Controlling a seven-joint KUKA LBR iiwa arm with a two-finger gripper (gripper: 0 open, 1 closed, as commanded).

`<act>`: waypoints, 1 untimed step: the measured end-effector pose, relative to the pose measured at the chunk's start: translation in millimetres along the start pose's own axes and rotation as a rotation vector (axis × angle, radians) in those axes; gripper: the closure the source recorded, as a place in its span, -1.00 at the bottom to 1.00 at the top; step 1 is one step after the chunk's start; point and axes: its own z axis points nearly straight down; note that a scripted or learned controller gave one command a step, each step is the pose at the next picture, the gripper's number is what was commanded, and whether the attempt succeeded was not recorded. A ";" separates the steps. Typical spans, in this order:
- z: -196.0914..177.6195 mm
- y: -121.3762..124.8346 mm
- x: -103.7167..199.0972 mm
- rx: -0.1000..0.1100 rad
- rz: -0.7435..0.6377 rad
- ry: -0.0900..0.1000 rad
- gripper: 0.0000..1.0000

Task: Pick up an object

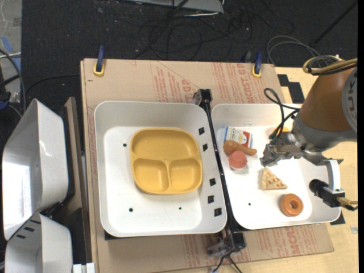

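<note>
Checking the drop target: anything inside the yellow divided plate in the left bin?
The yellow three-compartment plastic plate shows bare yellow in all three compartments. The left white bin's floor beneath it is covered. All the toy food lies in the right white bin.

Two smooth, glossy white plastic bins sit on a matt brown cardboard-covered counter printed in red; the left bin holds a satin yellow plastic divided tray, and the floor beyond is rough dark speckled carpet.
</note>
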 end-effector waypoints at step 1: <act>-46.0 -0.3 7.7 0.000 -0.002 0.000 1.00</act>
